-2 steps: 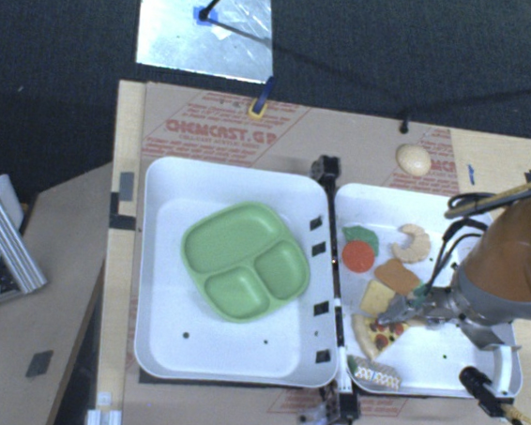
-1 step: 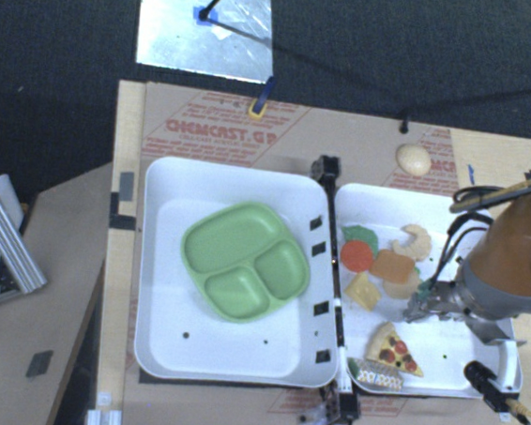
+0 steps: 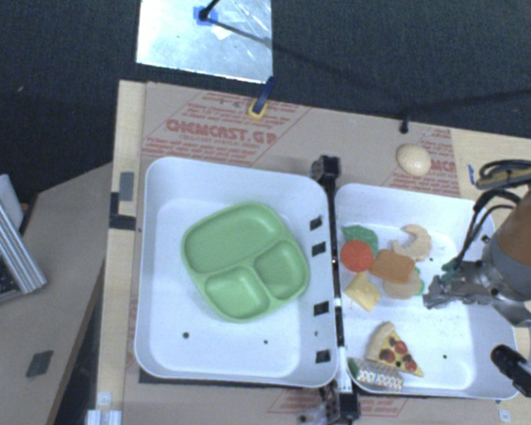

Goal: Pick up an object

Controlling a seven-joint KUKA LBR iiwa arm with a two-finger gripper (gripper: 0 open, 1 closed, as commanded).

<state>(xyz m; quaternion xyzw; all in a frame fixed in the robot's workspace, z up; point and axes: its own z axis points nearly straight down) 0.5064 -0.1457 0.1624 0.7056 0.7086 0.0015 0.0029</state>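
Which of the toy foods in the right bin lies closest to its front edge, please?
The pizza slice, the triangular piece with red spots, lying alone below the clustered foods.

Arm (image 3: 527,239) came in at the right edge of the tabletop. Rounded orange band, broad and smooth, sat above a grey wrist section. Black cables looped off the upper side in thin curved runs. End effector (image 3: 438,293) was dark grey metal, blocky and angular, blurred in detail. A separate black rounded part showed lower right, beside a white piece.
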